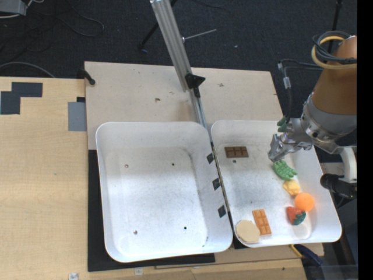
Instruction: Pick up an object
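The right bin (250,179) holds several small toy foods. A brown chocolate bar (236,152) lies near its back. A green leafy piece (284,170), a yellow piece (292,187), an orange ball (303,201) and a red strawberry-like piece (295,215) line the right side. A tan round cookie (247,231) and an orange waffle bar (261,221) sit at the front. My gripper (277,151) hangs over the right bin's back right part, just above and left of the green piece. Nothing shows between its fingers.
The left bin (152,188) stands beside the right one, with black clips (215,182) along the shared wall. A slanted aluminium rail (175,45) rises behind the bins. The arm's orange and grey wrist (334,98) fills the right side.
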